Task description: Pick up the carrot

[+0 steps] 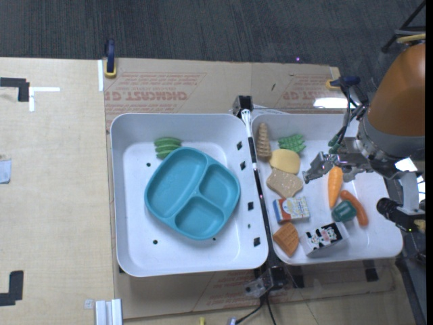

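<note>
Seen from the overhead camera: gripper [329, 164] hung low over the right-hand bin [379, 246], reaching in from the right beneath the grey arm [399, 107] with its orange band. Could not tell whether open or clenched, nor whether anything was grasped. Carrot [334, 185] lay directly below the gripper, upright in the picture, its top end touching or just under the tool. Just beyond the carrot, away from the tool: a teal-capped item [344, 211] and a red-orange sausage shape [356, 207]. To the tool's left: yellow wedge [285, 160], bread slice [285, 182], green leafy piece [292, 142]. Further left, in the other bin [128, 249]: blue divided plate [193, 193].
</note>
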Robot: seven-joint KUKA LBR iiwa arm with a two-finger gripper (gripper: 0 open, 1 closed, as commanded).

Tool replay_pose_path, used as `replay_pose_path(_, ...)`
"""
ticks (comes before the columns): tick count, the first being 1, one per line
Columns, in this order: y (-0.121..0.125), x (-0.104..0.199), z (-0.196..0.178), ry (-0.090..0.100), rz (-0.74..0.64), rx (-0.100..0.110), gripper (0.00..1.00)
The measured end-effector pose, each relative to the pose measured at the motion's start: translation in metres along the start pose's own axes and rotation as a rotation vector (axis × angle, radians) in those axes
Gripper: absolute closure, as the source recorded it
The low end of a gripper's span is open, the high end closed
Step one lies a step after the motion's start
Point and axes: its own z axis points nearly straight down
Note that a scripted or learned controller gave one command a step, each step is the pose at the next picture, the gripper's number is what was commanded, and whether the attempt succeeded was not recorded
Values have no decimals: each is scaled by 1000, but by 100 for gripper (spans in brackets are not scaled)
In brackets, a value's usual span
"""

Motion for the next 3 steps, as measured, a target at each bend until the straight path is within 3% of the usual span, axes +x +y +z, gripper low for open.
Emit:
replay_pose_path(1, 21, -65, 82, 1, -147, 0, 0)
replay_pose_path(2, 60, -100, 138, 1, -78, 0, 0)
replay_pose_path(3, 60, -100, 129, 0, -74, -1, 100)
